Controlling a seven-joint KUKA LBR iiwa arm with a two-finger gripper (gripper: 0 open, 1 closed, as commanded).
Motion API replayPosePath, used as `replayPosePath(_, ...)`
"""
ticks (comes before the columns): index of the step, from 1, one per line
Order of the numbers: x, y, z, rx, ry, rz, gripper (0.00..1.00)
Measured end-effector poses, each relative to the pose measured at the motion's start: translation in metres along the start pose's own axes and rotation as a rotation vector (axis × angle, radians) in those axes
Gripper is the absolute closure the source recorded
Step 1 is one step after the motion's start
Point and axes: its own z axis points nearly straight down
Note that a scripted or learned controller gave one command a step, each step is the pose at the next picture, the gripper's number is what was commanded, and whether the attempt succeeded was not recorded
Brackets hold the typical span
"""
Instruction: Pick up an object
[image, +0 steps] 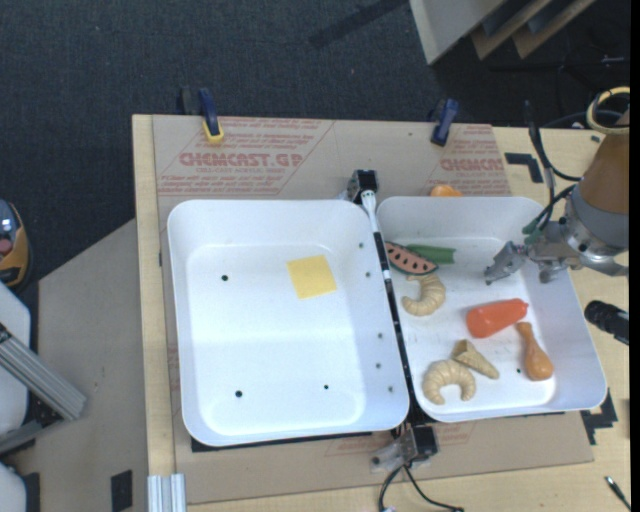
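Two croissants (449, 380) and (425, 296), a cone (476, 359) and a drumstick (533, 352) lie in the right bin (570, 400); an orange carrot (496, 316), long axis left-right, sits beneath the gripper (513, 262), its fingers parted and holding nothing; a yellow square (311, 276) rests left; "CHEMCAST" marks the board (250, 150) behind

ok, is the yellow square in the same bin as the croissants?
No. The yellow square lies alone in the left bin, while both croissants lie in the right bin.
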Motion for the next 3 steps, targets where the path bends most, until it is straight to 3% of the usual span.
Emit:
replayPosePath(1,0.056,0.017,0.079,0.004,0.003,-0.001,0.00)
replayPosePath(2,0.091,0.083,0.074,-0.009,-0.005,-0.002,0.00)
replayPosePath(3,0.152,0.015,-0.031,-0.003,0.003,0.000,0.00)
